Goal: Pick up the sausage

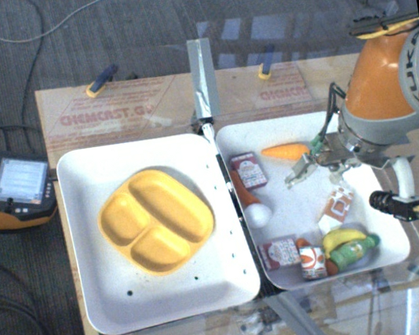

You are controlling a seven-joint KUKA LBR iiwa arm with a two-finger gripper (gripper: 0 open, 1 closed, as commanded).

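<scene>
The sausage is a short red-brown piece lying against the left wall of the right bin. Its upper end is tucked under a dark red packet, and a white ball sits just below it. My gripper hangs over the middle of the right bin, to the right of the sausage and just below an orange carrot. It is open, with nothing between its fingers, and stands well apart from the sausage.
The right bin also holds a small carton, a red box, a can, a banana and a green bottle along its front. A yellow divided plate lies in the left bin.
</scene>
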